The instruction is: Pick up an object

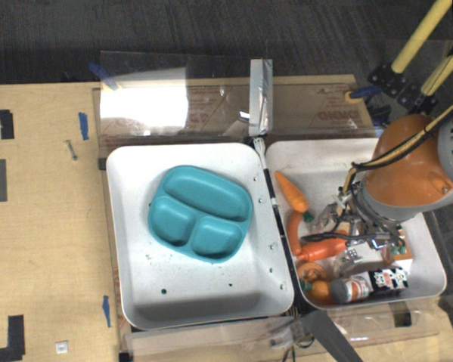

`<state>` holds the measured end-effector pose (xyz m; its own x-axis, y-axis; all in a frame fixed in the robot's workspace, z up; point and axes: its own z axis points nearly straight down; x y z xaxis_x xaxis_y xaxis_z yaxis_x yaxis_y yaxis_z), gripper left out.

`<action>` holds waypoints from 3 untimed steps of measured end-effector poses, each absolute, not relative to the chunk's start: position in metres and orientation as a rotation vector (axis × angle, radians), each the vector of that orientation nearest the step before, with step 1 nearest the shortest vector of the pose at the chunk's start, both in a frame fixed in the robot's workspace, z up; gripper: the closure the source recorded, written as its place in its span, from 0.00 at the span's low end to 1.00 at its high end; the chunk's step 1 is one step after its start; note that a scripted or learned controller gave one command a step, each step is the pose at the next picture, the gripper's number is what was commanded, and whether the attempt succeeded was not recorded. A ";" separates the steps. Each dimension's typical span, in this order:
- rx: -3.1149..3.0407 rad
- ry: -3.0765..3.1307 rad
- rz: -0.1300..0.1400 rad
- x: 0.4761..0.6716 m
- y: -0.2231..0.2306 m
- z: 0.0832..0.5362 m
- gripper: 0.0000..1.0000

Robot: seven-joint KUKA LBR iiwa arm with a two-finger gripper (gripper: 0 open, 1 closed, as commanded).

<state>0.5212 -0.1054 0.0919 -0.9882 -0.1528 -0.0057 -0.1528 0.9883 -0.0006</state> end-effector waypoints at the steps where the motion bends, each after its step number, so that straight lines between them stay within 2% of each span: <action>1: -0.447 3.097 -0.007 0.544 -0.098 0.090 0.00; 2: -0.449 3.082 -0.010 0.548 -0.096 0.103 1.00; 3: -0.119 3.127 0.002 0.551 -0.026 0.188 1.00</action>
<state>0.5513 -0.0264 0.1879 -0.9970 -0.0761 -0.0124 -0.0761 0.9971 0.0011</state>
